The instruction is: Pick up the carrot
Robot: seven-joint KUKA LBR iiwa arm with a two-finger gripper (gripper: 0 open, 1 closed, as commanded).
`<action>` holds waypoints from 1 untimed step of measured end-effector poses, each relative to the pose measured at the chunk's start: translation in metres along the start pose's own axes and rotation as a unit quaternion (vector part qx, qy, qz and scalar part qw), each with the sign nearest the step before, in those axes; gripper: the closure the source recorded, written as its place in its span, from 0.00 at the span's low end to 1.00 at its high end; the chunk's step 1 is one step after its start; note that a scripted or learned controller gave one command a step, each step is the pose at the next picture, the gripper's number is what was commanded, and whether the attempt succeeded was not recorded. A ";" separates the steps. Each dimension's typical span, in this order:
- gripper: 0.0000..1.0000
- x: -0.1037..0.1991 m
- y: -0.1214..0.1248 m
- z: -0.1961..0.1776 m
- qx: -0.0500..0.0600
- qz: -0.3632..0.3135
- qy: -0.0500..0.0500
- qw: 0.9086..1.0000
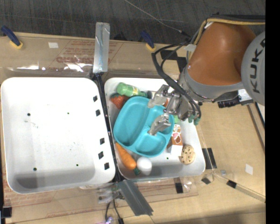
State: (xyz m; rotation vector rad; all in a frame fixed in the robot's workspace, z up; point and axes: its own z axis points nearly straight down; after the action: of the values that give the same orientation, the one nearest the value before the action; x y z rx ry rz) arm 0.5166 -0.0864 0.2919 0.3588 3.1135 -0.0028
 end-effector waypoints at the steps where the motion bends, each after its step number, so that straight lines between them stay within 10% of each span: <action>1: 0.00 0.040 -0.013 0.103 0.000 0.055 0.008 0.998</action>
State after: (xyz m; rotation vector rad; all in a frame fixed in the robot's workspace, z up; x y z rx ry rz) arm 0.4753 -0.0903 0.1888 0.5336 3.1040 -0.0007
